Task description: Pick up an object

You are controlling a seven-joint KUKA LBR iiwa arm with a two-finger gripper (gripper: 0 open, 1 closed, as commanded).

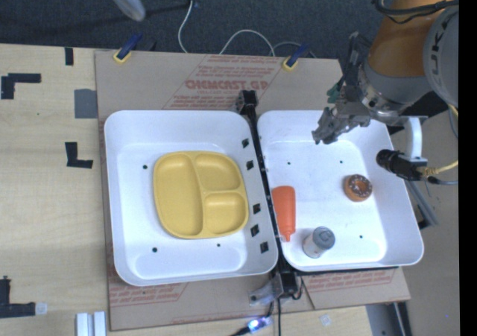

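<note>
The right bin (pixel 387 241) holds three things: an orange carrot-shaped piece (pixel 284 210) along its left wall, a small grey-capped cylinder (pixel 319 241) near the front, and a brown doughnut (pixel 358 188) toward the right. My gripper (pixel 328 131) hangs over the back of this bin, well behind the doughnut and the carrot, with nothing seen between its fingers. In the left bin (pixel 123 178) lies a yellow divided plate (pixel 200 194).
Both bins sit on a cardboard sheet (pixel 216 81) on the wooden bench. A black divider clip strip (pixel 253 170) runs between the bins. A black cylinder part (pixel 399 163) juts over the right bin's right rim. White cable loops behind the bins.
</note>
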